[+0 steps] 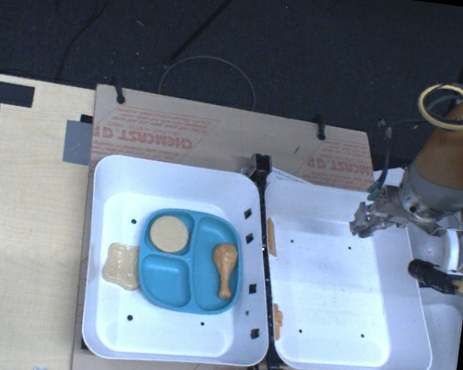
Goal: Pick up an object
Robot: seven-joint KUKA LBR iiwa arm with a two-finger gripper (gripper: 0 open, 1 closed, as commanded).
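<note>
The drumstick (225, 269) lies in the blue tray (174, 287) in the left bin (118, 198). The claw (366, 222) hangs over the right bin (365, 327); its state cannot be told.

left bin (103, 307): plain white
right bin (380, 346): plain white, far-left wall flecked orange
tray (170, 287): bright blue, three compartments
round piece (168, 233): pale tan
drumstick (225, 268): golden brown
flat piece beside tray (122, 265): cream
arm (449, 159): grey, orange band
gripper (366, 221): dull grey metal
bench (12, 226): light wood, dark grey and black squares
cardboard sheet (221, 140): brown, red lettering
</note>
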